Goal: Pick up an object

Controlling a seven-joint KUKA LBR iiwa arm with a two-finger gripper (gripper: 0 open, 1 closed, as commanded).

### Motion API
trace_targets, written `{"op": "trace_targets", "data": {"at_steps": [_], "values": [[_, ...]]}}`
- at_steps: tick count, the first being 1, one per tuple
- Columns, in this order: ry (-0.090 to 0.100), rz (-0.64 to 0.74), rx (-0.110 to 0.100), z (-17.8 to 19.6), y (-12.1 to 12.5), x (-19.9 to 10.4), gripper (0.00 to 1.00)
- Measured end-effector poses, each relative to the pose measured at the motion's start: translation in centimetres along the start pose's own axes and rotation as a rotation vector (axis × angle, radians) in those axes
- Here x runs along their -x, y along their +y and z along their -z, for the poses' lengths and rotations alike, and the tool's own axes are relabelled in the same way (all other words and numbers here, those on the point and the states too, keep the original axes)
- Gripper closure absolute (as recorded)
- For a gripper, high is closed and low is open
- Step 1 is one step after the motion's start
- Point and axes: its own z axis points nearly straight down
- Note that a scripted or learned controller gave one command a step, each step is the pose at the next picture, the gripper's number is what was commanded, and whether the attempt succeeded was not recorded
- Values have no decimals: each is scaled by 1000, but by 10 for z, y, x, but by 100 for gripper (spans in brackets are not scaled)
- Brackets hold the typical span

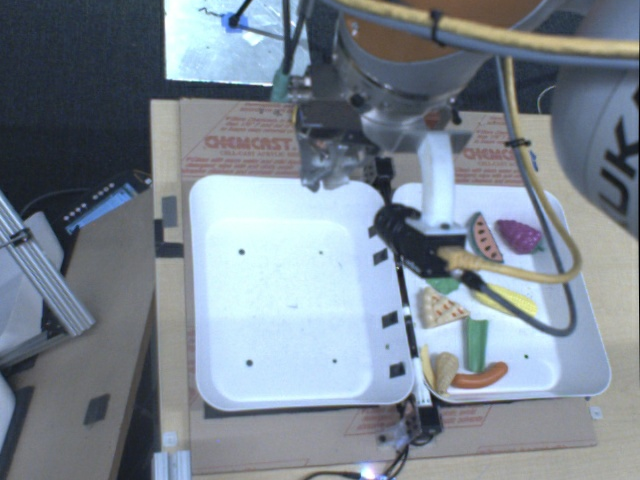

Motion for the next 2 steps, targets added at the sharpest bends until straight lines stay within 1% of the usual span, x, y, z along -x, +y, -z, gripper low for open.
{"op": "trace_targets", "data": {"at_steps": [2], "values": [[2,11,2,22,1,-1,100]]}}
